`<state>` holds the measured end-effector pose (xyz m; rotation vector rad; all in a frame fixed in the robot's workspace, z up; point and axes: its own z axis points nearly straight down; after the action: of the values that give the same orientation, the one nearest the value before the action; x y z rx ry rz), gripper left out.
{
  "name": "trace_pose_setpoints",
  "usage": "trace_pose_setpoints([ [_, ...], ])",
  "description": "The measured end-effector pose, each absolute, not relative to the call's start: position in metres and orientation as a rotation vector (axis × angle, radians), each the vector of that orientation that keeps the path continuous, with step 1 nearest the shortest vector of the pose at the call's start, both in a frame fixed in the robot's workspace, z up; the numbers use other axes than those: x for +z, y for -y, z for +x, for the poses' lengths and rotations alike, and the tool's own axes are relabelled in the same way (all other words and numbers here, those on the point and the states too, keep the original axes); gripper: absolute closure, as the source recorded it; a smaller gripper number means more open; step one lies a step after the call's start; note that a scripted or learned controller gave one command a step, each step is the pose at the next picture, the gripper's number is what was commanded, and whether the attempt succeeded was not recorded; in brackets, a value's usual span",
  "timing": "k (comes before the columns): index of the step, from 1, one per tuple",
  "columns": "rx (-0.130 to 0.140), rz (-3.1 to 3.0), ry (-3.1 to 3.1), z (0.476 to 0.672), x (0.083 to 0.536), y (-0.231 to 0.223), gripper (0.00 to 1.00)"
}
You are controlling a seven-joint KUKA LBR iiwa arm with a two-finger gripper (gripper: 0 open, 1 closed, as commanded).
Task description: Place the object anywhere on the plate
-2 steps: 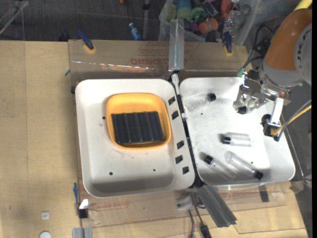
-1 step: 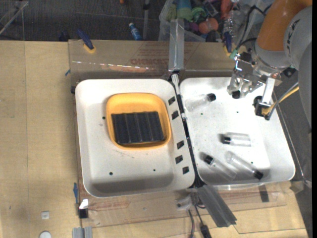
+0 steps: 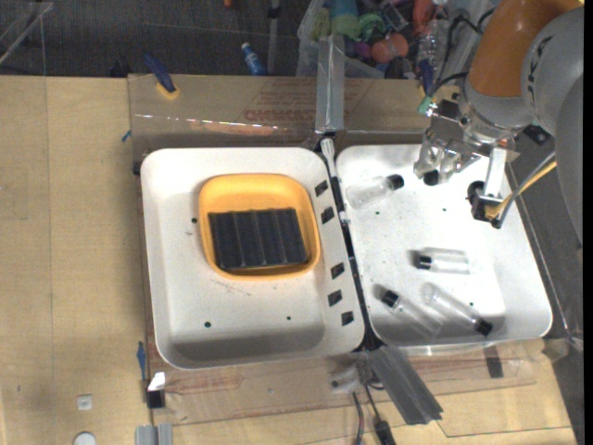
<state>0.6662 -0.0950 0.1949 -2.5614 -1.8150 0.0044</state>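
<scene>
Clear vials (image 3: 443, 260) with black caps lie loose in right bin (image 3: 519, 327) toward 5 o'clock | orange plate (image 3: 215, 193) carrying black ridged block (image 3: 258, 239) in left bin (image 3: 176, 327) | pincer (image 3: 434, 168) at right bin's 12 o'clock, above floor; grip state cannot be told | another vial (image 3: 371, 191) at its 9 o'clock.

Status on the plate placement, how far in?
Done: nothing; the yellow plate in the left bin carries just a dark ribbed block. In hand: the gripper hangs above the right bin, nothing visibly held. Left: pick one of the clear vials and move it over.
</scene>
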Motion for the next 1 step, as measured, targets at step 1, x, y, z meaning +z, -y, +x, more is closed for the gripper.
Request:
trace_pose_setpoints([
  [1, 0.004, -2.459, 1.950, 0.6662, 0.1844, 0.0802, 1.00],
])
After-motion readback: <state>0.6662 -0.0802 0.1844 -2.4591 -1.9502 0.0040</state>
